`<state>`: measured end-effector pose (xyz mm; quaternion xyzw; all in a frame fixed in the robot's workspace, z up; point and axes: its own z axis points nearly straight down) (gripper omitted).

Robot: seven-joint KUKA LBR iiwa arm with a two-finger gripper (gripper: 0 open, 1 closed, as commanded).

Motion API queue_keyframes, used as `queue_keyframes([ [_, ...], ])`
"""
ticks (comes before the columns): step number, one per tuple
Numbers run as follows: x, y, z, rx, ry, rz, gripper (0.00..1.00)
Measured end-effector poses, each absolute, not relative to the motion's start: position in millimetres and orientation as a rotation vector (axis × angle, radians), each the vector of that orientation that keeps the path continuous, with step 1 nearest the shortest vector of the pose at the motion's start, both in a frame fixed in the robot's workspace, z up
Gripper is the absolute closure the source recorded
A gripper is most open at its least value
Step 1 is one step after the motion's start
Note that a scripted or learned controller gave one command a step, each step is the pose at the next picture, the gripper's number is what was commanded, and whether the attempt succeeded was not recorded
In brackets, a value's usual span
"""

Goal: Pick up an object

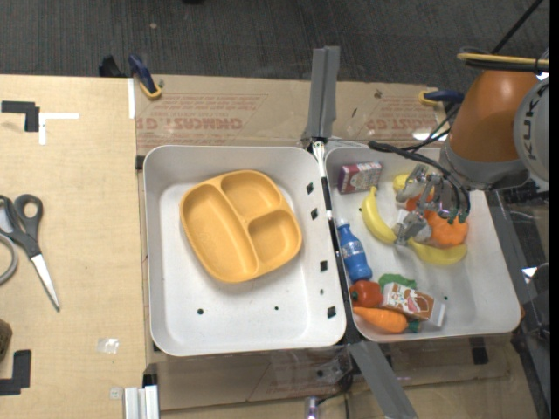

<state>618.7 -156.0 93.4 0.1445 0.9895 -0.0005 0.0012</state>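
Hand (421, 209) low in right bin (489, 321), over bananas (377, 221) and orange fruit (450, 230); likely lowered for grab. Cannot tell hand's state. Yellow tray (240, 225) fills left bin (175, 321).

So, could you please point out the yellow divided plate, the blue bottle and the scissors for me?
yellow divided plate (229, 253): camera view, on its long lower-left compartment.
blue bottle (354, 257): camera view, on the middle of its body.
scissors (35, 253): camera view, near the pivot where the blades meet.
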Motion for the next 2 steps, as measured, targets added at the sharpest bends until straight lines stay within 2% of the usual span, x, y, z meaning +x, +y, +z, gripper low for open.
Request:
queue_keyframes([
  [1,620.0,-155.7,103.7,0.449,3.102,-0.003,1.00],
  [2,620.0,-155.6,103.7,0.449,3.102,-0.003,0.00],
])
